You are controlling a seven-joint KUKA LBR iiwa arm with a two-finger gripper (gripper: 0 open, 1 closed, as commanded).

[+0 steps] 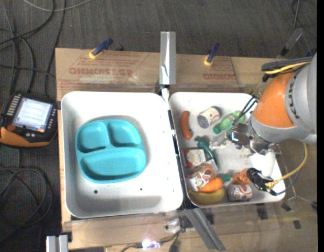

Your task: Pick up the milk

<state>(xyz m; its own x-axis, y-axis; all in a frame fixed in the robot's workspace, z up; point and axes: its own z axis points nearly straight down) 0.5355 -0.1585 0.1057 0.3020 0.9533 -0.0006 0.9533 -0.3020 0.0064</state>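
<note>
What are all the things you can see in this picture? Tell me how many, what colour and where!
Bins: two, white, side by side on the bench.
Divided plate: one, turquoise, in the left bin.
Sausage: one, orange-red, right bin, near its upper left.
Can: one, pale with grey top, right bin, lying beside the sausage.
Carrot: one, orange, right bin, lower part.
Banana: one, yellow, right bin's lower edge.
Clamps: two, blue and yellow, on the board above.
Pendant: one, orange and black, floor at left.
Arm: one, grey and orange, over the right bin.

The milk [195, 157], seemingly a small red-labelled carton, lies flat in the right bin [175, 140].
</note>
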